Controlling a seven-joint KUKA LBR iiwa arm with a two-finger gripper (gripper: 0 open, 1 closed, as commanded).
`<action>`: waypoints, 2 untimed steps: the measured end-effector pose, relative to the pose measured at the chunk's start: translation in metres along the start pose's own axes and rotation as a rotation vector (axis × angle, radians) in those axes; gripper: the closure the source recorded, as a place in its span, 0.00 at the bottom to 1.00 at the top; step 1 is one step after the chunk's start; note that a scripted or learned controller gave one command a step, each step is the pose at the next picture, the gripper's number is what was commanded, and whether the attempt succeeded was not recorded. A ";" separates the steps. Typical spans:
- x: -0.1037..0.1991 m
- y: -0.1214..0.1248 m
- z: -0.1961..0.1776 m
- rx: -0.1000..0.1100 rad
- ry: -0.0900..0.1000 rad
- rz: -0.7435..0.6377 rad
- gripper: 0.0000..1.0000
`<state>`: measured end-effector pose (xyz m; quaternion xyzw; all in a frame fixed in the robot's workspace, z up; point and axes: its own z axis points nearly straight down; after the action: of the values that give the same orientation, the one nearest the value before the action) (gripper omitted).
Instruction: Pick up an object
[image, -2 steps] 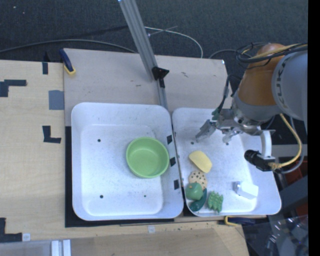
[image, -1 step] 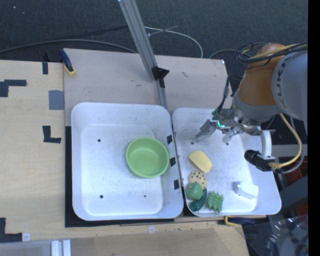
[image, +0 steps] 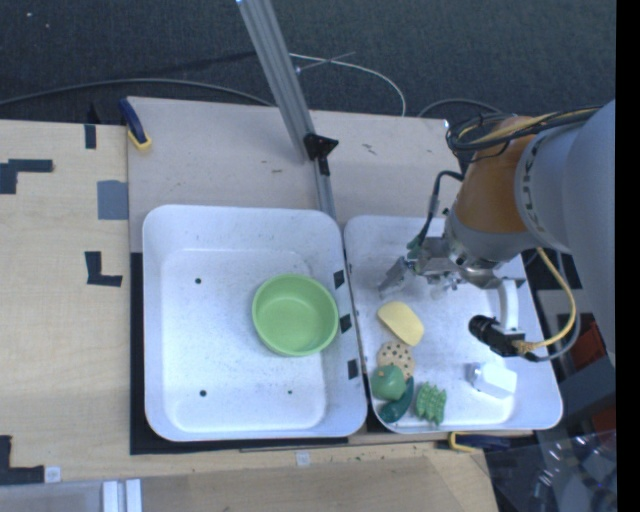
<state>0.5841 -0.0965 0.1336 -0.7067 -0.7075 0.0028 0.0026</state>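
Note:
My gripper (image: 418, 283) hangs over the upper part of the right bin (image: 535, 400), open, with nothing between its fingers. Just below it lies a pale yellow piece (image: 400, 322), apart from the fingertips. Lower in the same bin sit a tan dotted piece (image: 396, 355), a round green toy (image: 389, 382) on a teal one (image: 402, 408), and a green spiky toy (image: 431, 402). A small white block (image: 492, 378) lies at the bin's right. A green bowl (image: 294, 314) stands in the left bin (image: 180, 300).
A grey pole (image: 290, 90) slants down from the top to the gap between the bins. The arm's orange band (image: 490, 190) and cables (image: 545, 300) hang over the right bin's right side. A blue and yellow clamp (image: 135, 125) sits at the bench's far left corner.

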 end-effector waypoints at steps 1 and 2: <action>0.000 0.000 0.046 -0.007 -0.002 0.000 0.00; 0.001 0.000 0.035 -0.006 0.000 -0.001 1.00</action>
<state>0.5840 -0.0954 0.0986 -0.7062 -0.7080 0.0007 0.0007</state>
